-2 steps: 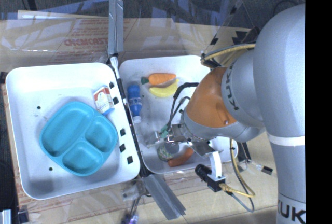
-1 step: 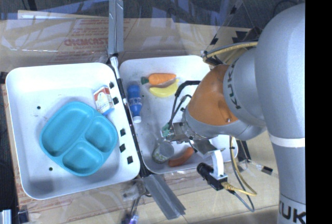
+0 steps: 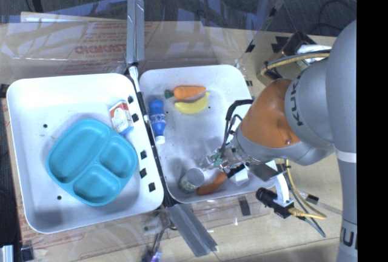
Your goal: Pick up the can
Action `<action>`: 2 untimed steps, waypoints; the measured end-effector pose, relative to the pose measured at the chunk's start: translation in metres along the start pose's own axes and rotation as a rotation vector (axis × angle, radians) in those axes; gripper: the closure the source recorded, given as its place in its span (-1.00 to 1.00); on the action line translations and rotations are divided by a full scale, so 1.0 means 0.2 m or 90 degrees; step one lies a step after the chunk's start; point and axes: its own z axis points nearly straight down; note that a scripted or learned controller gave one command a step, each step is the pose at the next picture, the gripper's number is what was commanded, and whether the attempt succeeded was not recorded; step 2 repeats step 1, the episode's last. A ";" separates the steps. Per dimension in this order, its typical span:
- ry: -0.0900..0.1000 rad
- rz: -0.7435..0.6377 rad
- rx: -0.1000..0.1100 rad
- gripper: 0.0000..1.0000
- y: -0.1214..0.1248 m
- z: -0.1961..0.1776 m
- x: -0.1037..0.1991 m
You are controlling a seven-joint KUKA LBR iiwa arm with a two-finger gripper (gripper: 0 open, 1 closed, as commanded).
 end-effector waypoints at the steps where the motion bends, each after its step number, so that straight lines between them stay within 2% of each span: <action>1: 0.000 0.175 0.001 1.00 0.20 -0.67 -0.15; 2: 0.000 0.175 0.001 1.00 0.20 -0.67 -0.15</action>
